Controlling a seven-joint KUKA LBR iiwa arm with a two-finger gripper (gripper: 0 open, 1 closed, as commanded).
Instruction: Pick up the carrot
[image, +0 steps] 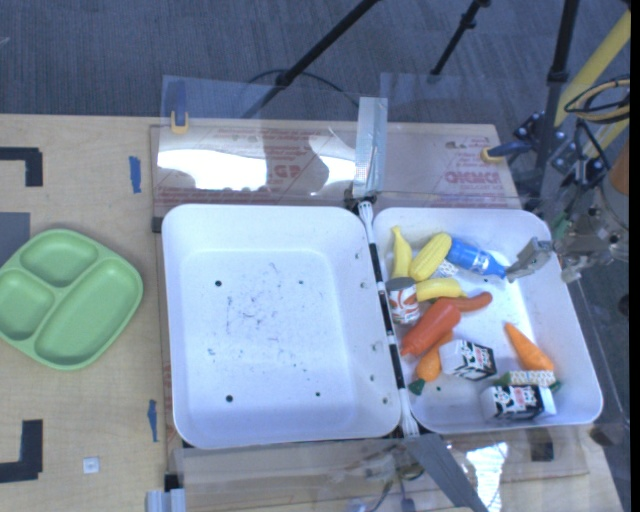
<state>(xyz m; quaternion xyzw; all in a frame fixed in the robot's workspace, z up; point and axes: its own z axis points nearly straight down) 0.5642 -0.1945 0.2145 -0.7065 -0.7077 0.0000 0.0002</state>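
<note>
Two shallow white plastic bins sit side by side on the wooden desk (80, 180), and the right bin (585, 345) serves as the landmark here. The carrot (528, 347) lies inside it toward its right wall, a short orange cone tapering up and to the left, apart from the other items. At that bin's left side is a heap: three smooth yellow banana-like pieces (430, 255), one long orange-red pepper shape (432, 326), one slim red piece (470, 300) and one small tin (404, 301). One blue and white bottle (474, 259) lies near its back wall. Two black-and-white printed cartons (470, 357) rest near its front, with the carrot between them.

The gripper (532, 258) hangs over the right bin's back right corner, metallic grey; whether its fingers are spread or pressed together I cannot tell.

The left bin (200, 240) adjoins the right bin. One green three-compartment plate (68, 297) sits far left of it.
</note>
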